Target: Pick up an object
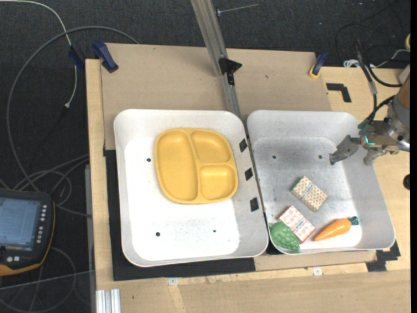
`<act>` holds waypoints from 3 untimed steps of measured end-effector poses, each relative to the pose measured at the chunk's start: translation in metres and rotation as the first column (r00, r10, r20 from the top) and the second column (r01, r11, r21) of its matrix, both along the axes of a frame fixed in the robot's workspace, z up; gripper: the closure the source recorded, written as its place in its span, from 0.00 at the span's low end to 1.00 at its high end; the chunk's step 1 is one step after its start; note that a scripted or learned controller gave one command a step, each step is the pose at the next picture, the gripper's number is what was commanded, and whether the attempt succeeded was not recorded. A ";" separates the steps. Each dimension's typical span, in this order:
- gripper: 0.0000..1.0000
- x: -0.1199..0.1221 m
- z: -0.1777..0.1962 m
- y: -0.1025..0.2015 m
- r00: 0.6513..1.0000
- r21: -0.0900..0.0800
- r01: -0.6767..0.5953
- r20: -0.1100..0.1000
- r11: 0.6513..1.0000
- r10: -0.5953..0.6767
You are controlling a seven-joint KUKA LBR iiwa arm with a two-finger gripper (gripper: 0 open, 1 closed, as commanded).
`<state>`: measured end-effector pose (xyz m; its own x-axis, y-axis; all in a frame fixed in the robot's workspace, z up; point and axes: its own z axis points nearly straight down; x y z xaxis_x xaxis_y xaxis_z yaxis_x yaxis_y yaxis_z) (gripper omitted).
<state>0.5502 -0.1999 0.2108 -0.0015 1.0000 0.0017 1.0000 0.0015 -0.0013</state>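
The right bin (296, 129) holds a patterned beige block (309, 193), a small red-and-white box (296, 223), a green leafy toy (284, 236) and an orange carrot (335, 229), all near its front half. My gripper (358, 150) hangs over the bin's right rim, up and to the right of the beige block. Its two dark fingers stand spread apart with nothing between them.
A yellow divided plate (195, 164) lies in the left bin (140, 194). A metal pole (212, 34) slants down to the gap between the bins. Cables run along the right edge, and a tablet (23, 227) sits at the far left off the bench.
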 end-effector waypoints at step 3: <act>0.00 -0.005 -0.107 0.001 1.000 0.002 0.001 -0.005 1.000 -0.001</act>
